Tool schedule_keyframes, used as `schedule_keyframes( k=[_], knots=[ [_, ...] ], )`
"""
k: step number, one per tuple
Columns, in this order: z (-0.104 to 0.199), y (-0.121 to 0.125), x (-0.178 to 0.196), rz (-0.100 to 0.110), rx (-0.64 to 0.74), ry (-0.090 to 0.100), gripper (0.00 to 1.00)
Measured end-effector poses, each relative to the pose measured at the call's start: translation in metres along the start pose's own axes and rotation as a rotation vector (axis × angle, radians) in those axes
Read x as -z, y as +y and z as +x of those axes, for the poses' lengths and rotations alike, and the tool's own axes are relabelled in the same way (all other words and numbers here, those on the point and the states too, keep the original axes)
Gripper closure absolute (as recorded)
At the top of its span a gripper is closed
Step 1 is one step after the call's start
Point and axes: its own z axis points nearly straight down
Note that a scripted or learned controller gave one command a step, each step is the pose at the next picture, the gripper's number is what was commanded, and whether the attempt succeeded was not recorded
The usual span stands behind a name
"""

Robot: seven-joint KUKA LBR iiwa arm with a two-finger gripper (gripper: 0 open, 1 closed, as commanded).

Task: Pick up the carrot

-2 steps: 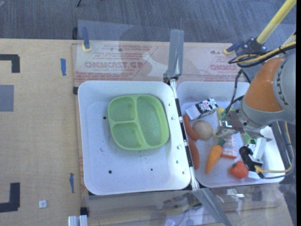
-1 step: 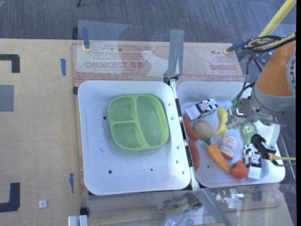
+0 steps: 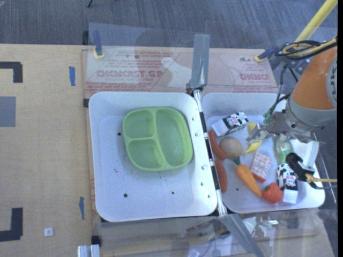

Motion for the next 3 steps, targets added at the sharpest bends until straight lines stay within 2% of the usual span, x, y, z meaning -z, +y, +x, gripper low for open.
schedule_keyframes(
  k=[1,2,3],
  knots=[
    [0.043,-0.019,-0.050,-0.017,0.090,-0.006,0.00],
    [0.038,-0.074,-0.050,-0.023,0.059,-0.004,0.00],
    [0.035,-0.073,-0.038,-0.028,0.056,-0.009,1.00]
  ],
)
